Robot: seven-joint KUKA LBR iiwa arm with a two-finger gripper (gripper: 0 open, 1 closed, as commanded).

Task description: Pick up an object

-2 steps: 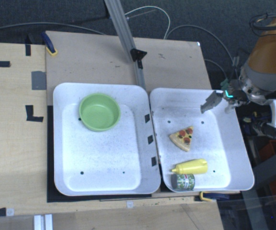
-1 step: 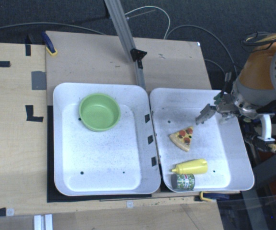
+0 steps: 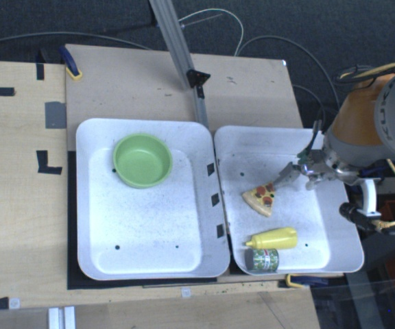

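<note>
In the right bin (image 3: 334,252) lie a toy pizza slice (image 3: 259,200), a yellow mustard bottle (image 3: 274,238) on its side, and a small green can (image 3: 262,260) at the front wall. My gripper (image 3: 276,183) reaches in from the right at a slant, and its tip is just above and to the right of the pizza slice's top edge, close to it or touching it. The grey wrist and orange band sit over the bin's right side. Nothing is visibly held.
The left bin (image 3: 94,252) holds a green bowl (image 3: 142,160) at its back left. A grey metal pole (image 3: 177,40) slants down to the back edge between the bins. Cables run behind the right bin.
</note>
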